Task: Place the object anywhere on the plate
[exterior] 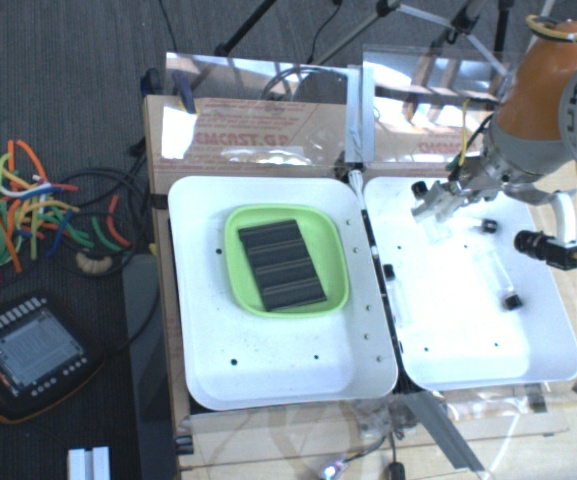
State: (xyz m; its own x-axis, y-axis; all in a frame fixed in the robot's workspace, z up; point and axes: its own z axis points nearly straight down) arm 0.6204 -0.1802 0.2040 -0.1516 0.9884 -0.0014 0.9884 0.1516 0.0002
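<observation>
A dark ridged block (282, 264) lies flat on the green plate (240, 278) in the left bin (268, 378). My jaws (434, 201) hang over the far part of the right bin (488, 358), well apart from the plate, and I cannot tell how they are set.

Grey arm (528, 143), broad orange band (543, 78) above wrist, pale metal claw (434, 202)

Wooden bench (164, 268), bearing two white bins side by side. Left bin (268, 373) and right bin (468, 343) touching along the inner edges. Clear plastic sheet (268, 133) behind, across the bench's far part.
</observation>
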